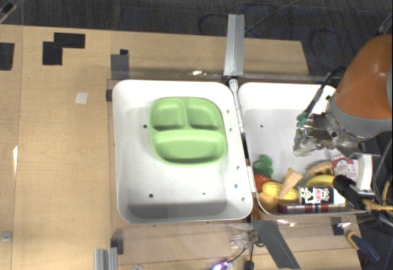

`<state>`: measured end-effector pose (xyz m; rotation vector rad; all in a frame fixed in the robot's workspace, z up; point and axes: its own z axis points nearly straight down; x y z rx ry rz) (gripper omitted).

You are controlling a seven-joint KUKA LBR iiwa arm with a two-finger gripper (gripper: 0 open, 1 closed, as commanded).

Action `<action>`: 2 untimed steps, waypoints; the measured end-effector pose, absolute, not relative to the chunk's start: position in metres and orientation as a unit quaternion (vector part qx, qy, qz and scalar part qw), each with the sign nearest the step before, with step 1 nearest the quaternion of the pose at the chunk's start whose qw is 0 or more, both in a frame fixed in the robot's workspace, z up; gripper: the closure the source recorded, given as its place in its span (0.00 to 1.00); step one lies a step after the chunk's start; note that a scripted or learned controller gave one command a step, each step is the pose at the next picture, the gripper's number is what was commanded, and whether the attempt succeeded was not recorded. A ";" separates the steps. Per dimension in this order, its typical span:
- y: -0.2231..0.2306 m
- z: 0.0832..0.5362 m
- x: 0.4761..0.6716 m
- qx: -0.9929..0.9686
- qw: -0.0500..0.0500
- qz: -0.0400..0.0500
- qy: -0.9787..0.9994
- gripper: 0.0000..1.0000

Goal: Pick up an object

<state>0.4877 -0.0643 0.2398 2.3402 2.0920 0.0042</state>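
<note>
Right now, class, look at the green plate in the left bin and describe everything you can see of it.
The green plate is a light green divided dish with a smooth, matte, plastic-like look and a rounded rectangular outline. It has three compartments: two smaller ones along its far side and one wide one along its near side, split by raised ridges. It lies flat and upright, slightly askew, on the floor of the left bin, toward the far right of that bin. All three compartments hold nothing, and only the bin floor touches it.
</note>
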 end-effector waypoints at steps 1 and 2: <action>-0.064 0.240 0.488 0.745 0.001 0.001 0.667 0.00; -0.119 0.177 0.512 0.753 0.001 0.001 0.658 0.00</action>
